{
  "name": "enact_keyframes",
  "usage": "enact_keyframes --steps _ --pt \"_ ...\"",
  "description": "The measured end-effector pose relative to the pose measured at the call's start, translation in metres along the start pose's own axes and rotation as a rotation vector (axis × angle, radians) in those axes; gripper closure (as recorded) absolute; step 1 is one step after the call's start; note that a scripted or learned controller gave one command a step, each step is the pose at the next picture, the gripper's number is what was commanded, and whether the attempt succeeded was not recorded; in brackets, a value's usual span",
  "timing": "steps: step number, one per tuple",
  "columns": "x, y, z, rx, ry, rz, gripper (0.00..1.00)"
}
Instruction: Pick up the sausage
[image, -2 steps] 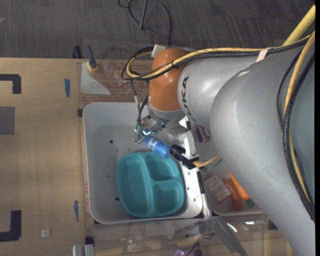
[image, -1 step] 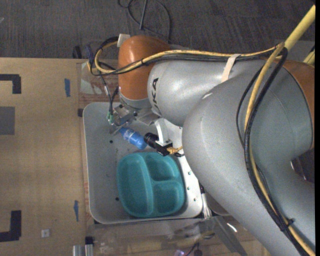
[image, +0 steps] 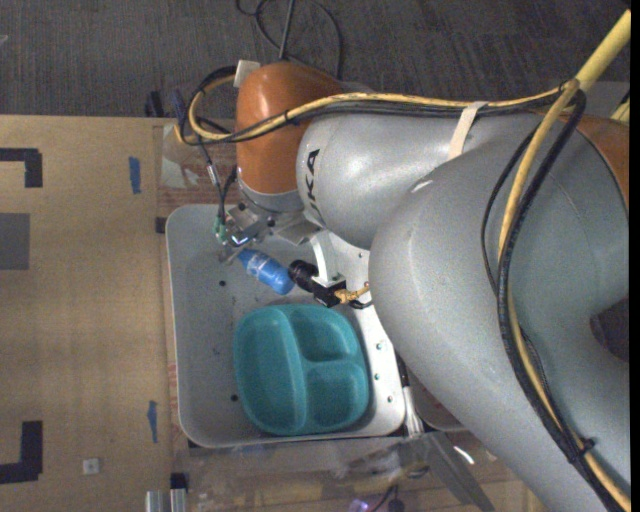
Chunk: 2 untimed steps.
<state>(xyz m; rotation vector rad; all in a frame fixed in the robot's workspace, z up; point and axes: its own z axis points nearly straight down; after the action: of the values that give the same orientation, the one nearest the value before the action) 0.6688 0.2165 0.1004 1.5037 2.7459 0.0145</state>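
Arm (image: 420, 200) low over the bin (image: 195, 330), hand (image: 232, 232) at its far end
The hand hangs just above the bin floor near the far wall; whether it is wide or narrow cannot be told. A blue cylinder (image: 264, 271) lies just beside it, tilted, and a teal divided plate (image: 300, 370) fills the near half. The arm hides the bin's right side, so where the sausage lies cannot be told. The counter (image: 80, 300) spreads to the left

A teal plate (image: 300, 372) with three compartments lies in a shallow white bin (image: 195, 330) on the pale brown worktop (image: 80, 330), and a small blue cylinder (image: 266, 272) lies tilted in the bin just beside the plate.
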Motion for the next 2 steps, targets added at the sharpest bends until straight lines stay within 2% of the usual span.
enact_keyframes --steps 1,2 --pt "0.001 0.002 -0.011 -0.005 -0.003 -0.003 1.0" --pt "-0.062 -0.04 0.012 0.008 0.003 -0.171 1.0"
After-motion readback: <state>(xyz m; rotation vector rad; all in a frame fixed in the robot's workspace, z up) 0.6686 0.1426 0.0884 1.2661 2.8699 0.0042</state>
